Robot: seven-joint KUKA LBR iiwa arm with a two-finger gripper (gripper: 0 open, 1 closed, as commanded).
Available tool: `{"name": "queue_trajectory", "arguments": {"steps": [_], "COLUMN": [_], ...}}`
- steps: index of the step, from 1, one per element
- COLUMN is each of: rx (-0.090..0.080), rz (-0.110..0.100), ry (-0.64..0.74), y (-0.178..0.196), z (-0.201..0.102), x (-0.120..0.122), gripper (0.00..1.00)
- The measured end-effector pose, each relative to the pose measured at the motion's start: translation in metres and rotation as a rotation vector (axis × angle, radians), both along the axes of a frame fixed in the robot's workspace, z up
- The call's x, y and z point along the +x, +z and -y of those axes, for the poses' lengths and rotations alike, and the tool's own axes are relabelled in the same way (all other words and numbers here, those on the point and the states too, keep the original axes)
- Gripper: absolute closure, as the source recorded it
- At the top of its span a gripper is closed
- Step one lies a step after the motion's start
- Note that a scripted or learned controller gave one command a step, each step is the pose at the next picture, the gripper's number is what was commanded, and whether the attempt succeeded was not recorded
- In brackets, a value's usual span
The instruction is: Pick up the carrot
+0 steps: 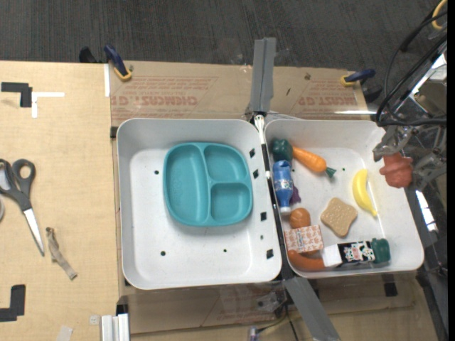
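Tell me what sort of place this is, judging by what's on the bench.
Most likely a robotics lab bench for pick-and-place trials, not a kitchen. Two white bins sit on clamped cardboard, toy food such as the carrot and banana lies in the right bin, and scissors lie on the bench.

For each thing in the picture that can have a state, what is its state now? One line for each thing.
carrot: lying in the right bin, untouched
gripper: over the right bin's right edge, holding a reddish thing
blue bottle: lying on its side
banana: lying flat, unpeeled
bread slice: lying flat
milk carton: tipped on its side
teal plate: upright in the left bin
scissors: closed, on the bench
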State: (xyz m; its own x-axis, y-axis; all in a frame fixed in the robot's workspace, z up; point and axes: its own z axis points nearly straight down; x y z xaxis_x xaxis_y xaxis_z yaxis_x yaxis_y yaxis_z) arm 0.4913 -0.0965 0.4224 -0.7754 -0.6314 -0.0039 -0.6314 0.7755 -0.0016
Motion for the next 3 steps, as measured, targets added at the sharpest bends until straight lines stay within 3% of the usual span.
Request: {"name": "queue_trajectory", "arguments": {"steps": [1,2,3], "rx": [0.0,0.0,0.001], "rz": [-0.003,0.0,-0.003], "ry": [0.074,-0.003,-0.118], "y": [-0.177,-0.025,-0.145], "z": [-0.051,0.014,-0.156], "x": [0.021,0.021,-0.006], "gripper": [1.0,1.0,1.0]}}
